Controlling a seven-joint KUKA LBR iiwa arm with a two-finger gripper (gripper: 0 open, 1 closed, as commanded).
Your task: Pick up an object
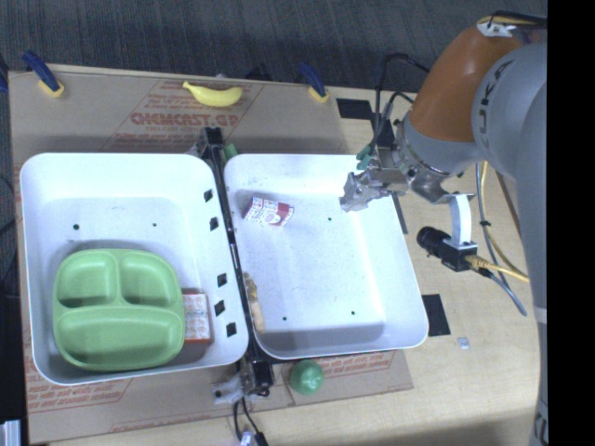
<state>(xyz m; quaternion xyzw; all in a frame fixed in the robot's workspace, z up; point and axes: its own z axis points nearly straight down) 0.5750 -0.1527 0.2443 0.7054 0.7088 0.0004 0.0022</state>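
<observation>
the left bin (37, 249) holds a green tray (118, 309) with three sections, and a small orange box (195, 316) touching its right side. the right bin (390, 286) holds a red and white packet (269, 212) near its upper left corner. the gripper (358, 193) sits over that bin's upper right edge, well apart from the packet; i cannot tell whether it is open or closed. a banana (213, 92) and a green ball (305, 376) lie outside the bins.

Banana (213, 92) on cardboard (158, 119) (yellow), green ball (305, 376), blue clamps (43, 72)
</observation>
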